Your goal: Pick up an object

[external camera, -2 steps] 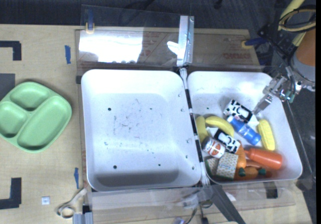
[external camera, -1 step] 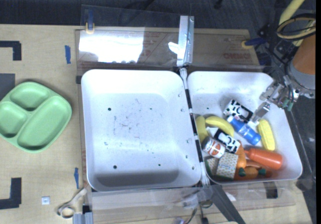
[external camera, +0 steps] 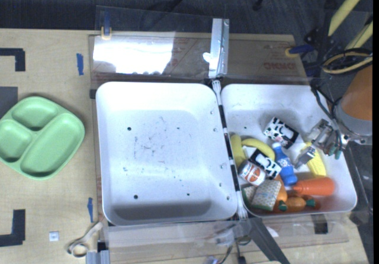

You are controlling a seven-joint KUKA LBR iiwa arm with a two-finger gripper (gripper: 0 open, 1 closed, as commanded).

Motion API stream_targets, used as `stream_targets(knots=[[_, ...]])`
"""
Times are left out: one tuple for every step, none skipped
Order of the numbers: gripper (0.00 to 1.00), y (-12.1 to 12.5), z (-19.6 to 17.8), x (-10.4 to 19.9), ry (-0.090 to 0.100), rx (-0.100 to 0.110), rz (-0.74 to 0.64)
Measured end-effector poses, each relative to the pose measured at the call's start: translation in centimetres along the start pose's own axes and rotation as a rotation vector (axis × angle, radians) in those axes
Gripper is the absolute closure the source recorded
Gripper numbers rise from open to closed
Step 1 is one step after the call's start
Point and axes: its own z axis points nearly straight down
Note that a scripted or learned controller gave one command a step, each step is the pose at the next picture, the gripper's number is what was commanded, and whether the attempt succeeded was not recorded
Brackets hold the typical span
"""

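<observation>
The right bin (external camera: 260,100) holds a heap of toys in its near half. Among them are a yellow banana (external camera: 247,147), a black-and-white spotted piece (external camera: 279,131), a blue bottle (external camera: 285,168), a red-and-white can (external camera: 251,174), an orange carrot (external camera: 314,186), a yellow corn cob (external camera: 318,164) and a tan box (external camera: 266,195). My gripper (external camera: 312,147) hangs low over the right side of this bin, right above the corn cob and beside the blue bottle. Nothing is visibly lifted by it.
The left bin (external camera: 160,150) lies beside the right one, with a thin divider between them. A green divided plate (external camera: 38,136) rests on the wooden bench at far left. Cables and a clear panel (external camera: 160,50) stand behind the bins.
</observation>
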Motion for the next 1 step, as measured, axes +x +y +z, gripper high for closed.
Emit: stream_targets(knots=[[1.0, 0.19, -1.15, -0.14, -0.006, -0.005, 0.001]])
